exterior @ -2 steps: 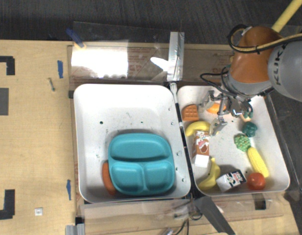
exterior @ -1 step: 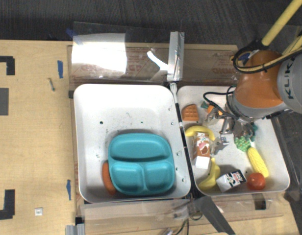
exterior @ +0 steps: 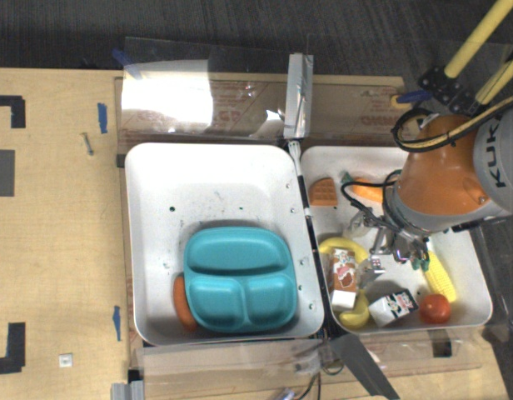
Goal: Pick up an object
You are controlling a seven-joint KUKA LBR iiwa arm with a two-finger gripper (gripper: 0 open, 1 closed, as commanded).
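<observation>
A teal divided plate [exterior: 239, 278] fills the left bin [exterior: 148, 190], while at three o'clock the gripper [exterior: 381, 252] hangs in the right bin [exterior: 477, 294], its grip unreadable, over a banana [exterior: 344, 248], corn cob [exterior: 440, 277] and tomato [exterior: 435, 307].

You see a teal tray [exterior: 240, 288] in the white left bin [exterior: 148, 223], an orange piece [exterior: 182, 300] at its 9 o'clock. In the white right bin [exterior: 473, 261]: yellow banana [exterior: 340, 248], yellow corn [exterior: 440, 278], red tomato [exterior: 435, 308], orange carrot [exterior: 369, 193]. The table [exterior: 48, 248] is tan.
</observation>
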